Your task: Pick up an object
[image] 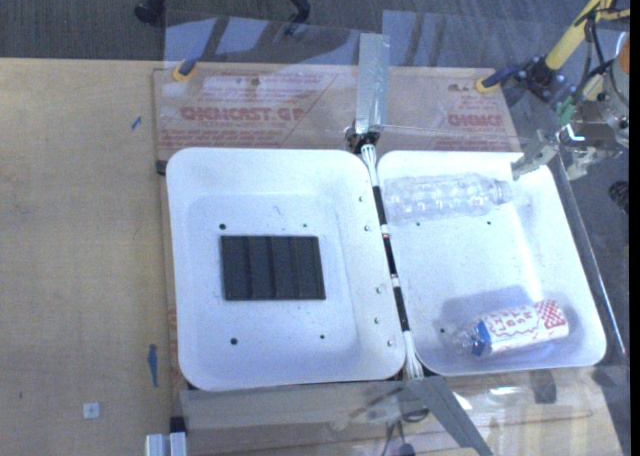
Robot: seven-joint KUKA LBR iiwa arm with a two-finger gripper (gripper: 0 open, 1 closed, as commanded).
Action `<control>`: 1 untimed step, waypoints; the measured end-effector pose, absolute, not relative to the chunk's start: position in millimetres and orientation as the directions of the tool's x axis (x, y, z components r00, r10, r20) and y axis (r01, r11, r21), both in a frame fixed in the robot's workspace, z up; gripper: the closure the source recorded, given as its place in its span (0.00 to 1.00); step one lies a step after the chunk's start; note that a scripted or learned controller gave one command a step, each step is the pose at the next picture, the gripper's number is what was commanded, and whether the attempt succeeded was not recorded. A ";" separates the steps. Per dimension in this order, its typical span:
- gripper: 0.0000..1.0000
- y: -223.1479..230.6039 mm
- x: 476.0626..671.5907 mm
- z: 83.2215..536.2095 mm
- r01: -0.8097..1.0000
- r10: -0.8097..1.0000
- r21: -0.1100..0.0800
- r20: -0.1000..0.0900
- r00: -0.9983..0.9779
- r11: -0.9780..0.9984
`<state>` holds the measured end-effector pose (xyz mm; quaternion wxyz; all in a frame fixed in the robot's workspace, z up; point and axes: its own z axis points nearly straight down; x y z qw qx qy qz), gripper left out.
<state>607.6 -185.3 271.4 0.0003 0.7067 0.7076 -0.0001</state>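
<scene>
Bottles wait in the right bin, none picked up yet.
2 bottles lie in the right bin [585,274]: a clear bottle [445,195] along its far edge and a red-labelled bottle [515,327] near its front right corner. A dark ridged block [272,267] sits mid left bin [190,244]. The gripper [530,162] hovers at the far right corner; I cannot tell its jaw state. Round, slick plastic could roll or squirt from a pinch.

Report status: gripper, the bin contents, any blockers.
Gripper at right bin's far right corner, holding nothing seen. Clear plastic bottle and red-and-white labelled bottle lie there; ribbed black rectangular block in left bin. Nothing covers them.
</scene>
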 end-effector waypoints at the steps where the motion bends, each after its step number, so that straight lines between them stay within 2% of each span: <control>1: 0.00 -176.2 530.5 209.4 0.988 0.988 -0.001 0.000 0.155 -0.155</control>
